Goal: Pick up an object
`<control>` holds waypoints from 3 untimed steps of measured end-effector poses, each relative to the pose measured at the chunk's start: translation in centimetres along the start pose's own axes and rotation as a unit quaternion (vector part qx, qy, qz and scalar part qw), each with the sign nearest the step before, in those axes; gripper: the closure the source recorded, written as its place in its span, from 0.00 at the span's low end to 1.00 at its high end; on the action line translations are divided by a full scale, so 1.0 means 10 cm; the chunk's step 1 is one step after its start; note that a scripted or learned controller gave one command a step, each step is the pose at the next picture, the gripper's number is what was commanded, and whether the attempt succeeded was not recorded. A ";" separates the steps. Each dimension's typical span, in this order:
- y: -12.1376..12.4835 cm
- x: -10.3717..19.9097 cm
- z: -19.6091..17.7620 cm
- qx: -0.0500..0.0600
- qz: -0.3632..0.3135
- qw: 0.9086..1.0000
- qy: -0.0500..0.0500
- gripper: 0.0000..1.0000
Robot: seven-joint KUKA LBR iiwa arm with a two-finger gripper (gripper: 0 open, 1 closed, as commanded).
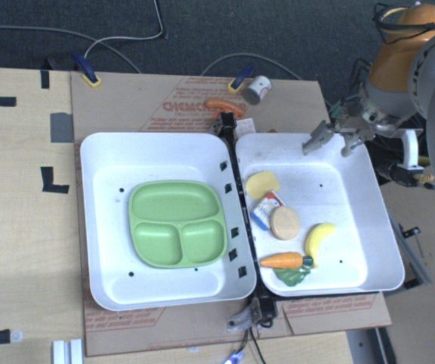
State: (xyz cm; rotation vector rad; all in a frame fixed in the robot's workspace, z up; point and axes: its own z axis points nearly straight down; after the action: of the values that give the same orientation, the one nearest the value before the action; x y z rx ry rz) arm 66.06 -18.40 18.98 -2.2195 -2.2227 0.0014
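fingers of the gripper (pixel 333 137) stood spread apart with nothing between them, poised over the far right rim of the right bin (pixel 369 203), well apart from the toys. inside that bin lay a pale yellow chip-shaped piece (pixel 262 183), a small red, white and blue packet (pixel 264 212) touching a tan round cookie (pixel 285 223), a banana (pixel 320 238), and a carrot (pixel 282 262) over a green leafy piece (pixel 293 276) near the front wall. left bin (pixel 104 203) held a green divided plate (pixel 177 224).

One fixed overhead camera, slanted down on both bins (pixel 96 203).
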 end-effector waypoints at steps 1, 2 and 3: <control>-0.58 0.43 0.57 0.002 0.000 1.000 0.001 0.00; -1.52 0.11 0.46 0.001 0.001 1.000 0.000 0.00; -1.27 0.34 1.01 -0.003 0.001 1.000 0.000 0.00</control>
State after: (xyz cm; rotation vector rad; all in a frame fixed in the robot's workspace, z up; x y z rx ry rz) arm 53.38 -15.05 8.89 -2.2247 -2.2242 -0.0038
